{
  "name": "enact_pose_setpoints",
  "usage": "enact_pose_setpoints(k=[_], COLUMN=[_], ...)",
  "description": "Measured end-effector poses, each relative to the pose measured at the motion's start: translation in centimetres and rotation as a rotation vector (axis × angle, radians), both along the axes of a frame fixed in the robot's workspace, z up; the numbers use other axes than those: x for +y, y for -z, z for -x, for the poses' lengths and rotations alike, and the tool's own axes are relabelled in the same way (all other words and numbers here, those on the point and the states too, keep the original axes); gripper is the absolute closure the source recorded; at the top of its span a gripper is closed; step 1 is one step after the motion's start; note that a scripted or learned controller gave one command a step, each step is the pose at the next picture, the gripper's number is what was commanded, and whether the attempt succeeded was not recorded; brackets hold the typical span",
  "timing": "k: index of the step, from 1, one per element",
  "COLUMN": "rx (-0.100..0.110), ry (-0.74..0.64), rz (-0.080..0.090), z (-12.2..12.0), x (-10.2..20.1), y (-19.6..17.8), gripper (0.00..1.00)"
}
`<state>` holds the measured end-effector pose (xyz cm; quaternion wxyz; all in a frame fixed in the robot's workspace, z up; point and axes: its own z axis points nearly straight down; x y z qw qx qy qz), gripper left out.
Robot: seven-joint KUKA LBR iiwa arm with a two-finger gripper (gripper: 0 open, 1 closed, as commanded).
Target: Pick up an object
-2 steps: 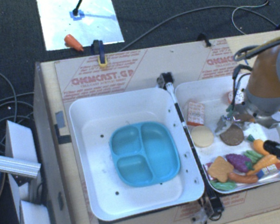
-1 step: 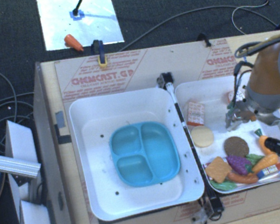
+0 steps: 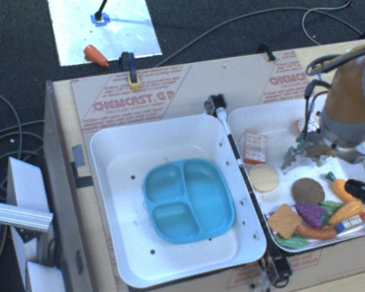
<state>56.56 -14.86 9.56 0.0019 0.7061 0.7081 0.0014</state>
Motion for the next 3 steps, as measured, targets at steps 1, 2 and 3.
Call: enact_pose_setpoints(k=[1, 2, 3], rx=[0.004, -0.001, 0.004], ry=[0.001, -0.001, -0.001], rz=[-0.001, 0.002, -0.001], z=[6.1, -2.6, 1.5], x=[1.3, -2.9, 1.9], y=[1.1, -3.8, 1.1], gripper=[0.0, 0.0, 0.0])
